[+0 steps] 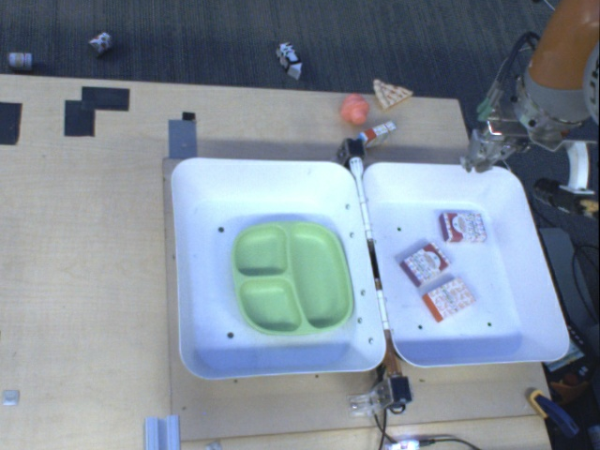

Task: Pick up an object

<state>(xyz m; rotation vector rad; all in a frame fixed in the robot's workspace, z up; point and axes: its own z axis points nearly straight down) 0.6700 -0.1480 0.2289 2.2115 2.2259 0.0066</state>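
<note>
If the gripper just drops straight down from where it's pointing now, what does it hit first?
Probably the far right corner rim of the right bin, or bare bin floor just inside it. The gripper hangs over that corner, well clear of the three small packets. Depth is hard to judge from one view.

Robotics lab: wooden bench (84, 251), paired white bins (202, 345).

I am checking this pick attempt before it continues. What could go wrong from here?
1. The three small boxes in the right bin lie close together, so the gripper may nudge a neighbour instead of grasping one.
2. The gripper hangs at the bin's far rim and might clip it when descending.
3. The boxes lie flat, which may make them slip.
</note>
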